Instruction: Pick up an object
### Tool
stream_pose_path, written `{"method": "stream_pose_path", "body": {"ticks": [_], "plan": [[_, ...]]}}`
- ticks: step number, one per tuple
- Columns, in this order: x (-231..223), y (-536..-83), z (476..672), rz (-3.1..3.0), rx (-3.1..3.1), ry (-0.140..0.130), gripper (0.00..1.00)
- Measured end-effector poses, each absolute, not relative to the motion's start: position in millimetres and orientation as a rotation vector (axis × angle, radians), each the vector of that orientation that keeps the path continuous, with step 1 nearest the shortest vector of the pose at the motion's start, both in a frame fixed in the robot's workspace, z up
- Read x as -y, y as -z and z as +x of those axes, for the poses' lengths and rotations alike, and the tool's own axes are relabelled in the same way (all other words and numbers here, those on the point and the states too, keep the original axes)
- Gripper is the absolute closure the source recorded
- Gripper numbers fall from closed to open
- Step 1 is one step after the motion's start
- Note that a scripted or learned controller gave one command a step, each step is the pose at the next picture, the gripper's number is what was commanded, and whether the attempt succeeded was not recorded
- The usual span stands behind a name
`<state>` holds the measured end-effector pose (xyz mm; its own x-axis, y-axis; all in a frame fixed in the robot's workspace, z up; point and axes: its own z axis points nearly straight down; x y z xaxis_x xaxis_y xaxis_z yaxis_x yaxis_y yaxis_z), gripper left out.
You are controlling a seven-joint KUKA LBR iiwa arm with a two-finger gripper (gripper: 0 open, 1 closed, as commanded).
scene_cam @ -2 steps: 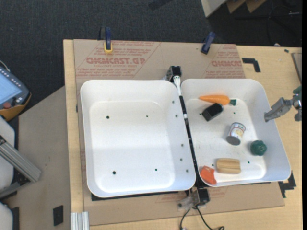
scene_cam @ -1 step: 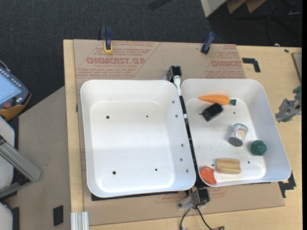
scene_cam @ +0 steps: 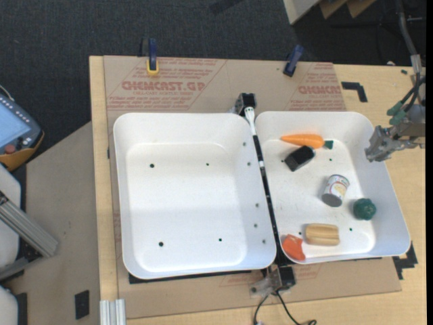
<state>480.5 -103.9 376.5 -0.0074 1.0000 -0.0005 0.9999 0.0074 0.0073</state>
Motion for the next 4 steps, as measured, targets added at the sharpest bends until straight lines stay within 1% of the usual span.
{"method": "stream_pose_path", "body": {"ticks": [2, 3, 4], "plan": [[-18.3, -422.5, 479.8, 2.211, -2.227, -0.007, 1.00], [-58.3, -410.1, 479.2, 2.219, -2.227, 0.004, 1.00], [-96.9, -408.8, 479.2, 2.218, -2.226, 0.000, 1.00]]}}
